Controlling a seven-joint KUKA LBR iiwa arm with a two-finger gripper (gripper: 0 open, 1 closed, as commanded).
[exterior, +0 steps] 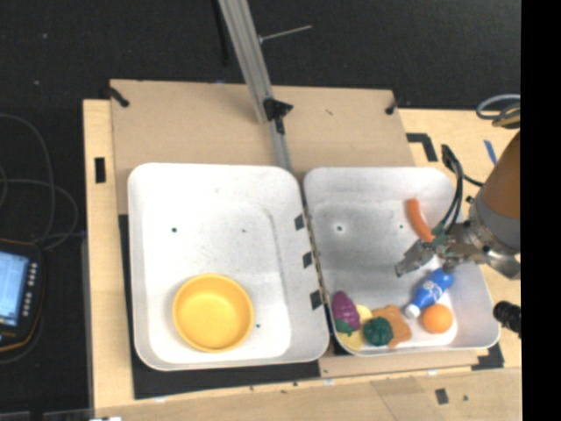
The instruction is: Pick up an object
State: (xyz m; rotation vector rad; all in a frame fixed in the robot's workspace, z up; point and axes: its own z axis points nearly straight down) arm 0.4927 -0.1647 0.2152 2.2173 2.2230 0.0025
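The right bin (368,202) holds several small items. An orange sausage-shaped piece (418,218) lies near its far right. A blue bottle with a white cap (429,292) and an orange ball (437,320) lie at the front right. A purple piece (344,310), a dark green piece (378,331) and a tan piece (397,320) cluster along the front wall. My gripper (429,259) hangs over the right side of this bin, just behind the blue bottle and in front of the orange piece. Its fingers look open, with nothing between them.
A yellow bowl (212,311) sits at the front of the left bin (210,196). A slanted metal rod (254,68) rises from the back between the bins. Black cables (454,191) trail beside the arm's wrist at the right.
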